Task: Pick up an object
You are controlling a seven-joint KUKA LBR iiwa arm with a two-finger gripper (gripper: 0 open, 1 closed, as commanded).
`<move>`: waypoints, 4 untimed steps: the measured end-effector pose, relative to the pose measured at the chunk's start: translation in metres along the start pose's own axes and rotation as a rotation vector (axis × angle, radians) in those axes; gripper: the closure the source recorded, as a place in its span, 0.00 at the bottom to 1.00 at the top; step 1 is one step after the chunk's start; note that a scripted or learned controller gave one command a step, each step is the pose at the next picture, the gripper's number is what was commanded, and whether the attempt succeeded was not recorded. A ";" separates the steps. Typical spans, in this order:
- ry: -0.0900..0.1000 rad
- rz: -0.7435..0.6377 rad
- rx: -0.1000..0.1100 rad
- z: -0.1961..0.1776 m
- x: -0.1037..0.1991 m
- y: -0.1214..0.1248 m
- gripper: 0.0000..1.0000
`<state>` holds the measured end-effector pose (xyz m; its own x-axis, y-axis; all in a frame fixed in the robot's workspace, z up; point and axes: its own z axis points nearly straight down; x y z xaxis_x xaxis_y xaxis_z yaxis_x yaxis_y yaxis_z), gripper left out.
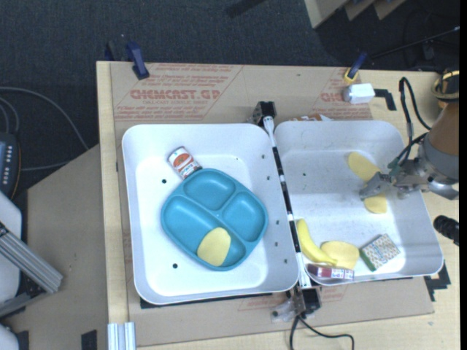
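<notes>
Left bin (139, 217): smooth white plastic, held a small can (183, 162) and a blue divided plate (212, 217) with a yellow piece (214, 246).
Right bin (321, 144): a banana (308, 243), yellow pieces (363, 165), a patterned sponge (380, 251).
Gripper (373, 189): low over a yellow piece (376, 205) at right; grip unclear.

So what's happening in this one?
The arm reaches into the right bin from the right, its gripper low over the bin floor between two yellow pieces and. A banana, a patterned sponge and a small packet lie near the front. The left bin holds a blue divided plate.
</notes>
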<state>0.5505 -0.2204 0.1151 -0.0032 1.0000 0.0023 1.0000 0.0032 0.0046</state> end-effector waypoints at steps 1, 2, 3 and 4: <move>0.006 -0.001 0.007 0.031 0.001 0.004 0.00; -0.001 0.001 0.004 0.020 -0.002 0.005 1.00; -0.004 0.002 0.002 -0.023 -0.003 0.043 1.00; -0.004 0.001 0.002 -0.056 0.029 0.097 1.00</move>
<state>0.6476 -0.1911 0.1714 -0.0022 1.0000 -0.0015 1.0000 0.0022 0.0027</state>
